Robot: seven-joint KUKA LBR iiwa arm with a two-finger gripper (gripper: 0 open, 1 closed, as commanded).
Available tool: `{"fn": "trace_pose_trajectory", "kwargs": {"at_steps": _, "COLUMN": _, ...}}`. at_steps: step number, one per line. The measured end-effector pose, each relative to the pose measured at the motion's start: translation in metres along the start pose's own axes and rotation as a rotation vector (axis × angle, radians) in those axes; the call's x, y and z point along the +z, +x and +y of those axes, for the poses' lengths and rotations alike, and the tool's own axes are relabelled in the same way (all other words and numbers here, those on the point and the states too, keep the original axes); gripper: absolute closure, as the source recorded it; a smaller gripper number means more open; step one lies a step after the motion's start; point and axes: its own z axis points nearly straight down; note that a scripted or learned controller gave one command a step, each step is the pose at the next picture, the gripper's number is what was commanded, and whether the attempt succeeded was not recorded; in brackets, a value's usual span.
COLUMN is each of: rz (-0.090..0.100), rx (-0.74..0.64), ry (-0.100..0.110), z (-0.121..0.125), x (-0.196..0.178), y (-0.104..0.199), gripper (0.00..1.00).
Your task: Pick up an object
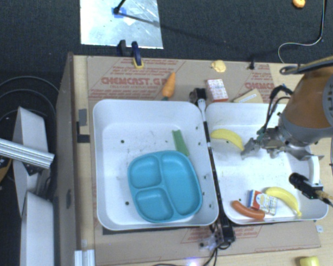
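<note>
The arm [316, 107] reaches in over the right bin [233, 165], wrist bent down so the gripper [254, 147] hangs low just beside the upper banana [228, 137]; this looks like the approach step, with nothing yet lifted. How far the claw is open I cannot tell at this slant, and nothing visibly sits in it. Next it must centre on that banana and close; the lower banana [284, 197], small carton [263, 201] and sausage [247, 210] lie near the bin's front edge.
</note>
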Motion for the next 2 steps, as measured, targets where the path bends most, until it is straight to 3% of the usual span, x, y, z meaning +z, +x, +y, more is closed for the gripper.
{"fn": "trace_pose_trajectory", "kwargs": {"at_steps": 1, "rz": 0.001, "rx": -0.007, "ry": -0.003, "z": 0.07, "x": 0.05, "y": 0.003, "gripper": 0.0}}
{"fn": "trace_pose_trajectory", "kwargs": {"at_steps": 2, "rz": -0.008, "rx": -0.008, "ry": 0.034, "z": 0.108, "x": 0.049, "y": 0.022, "gripper": 0.0}}
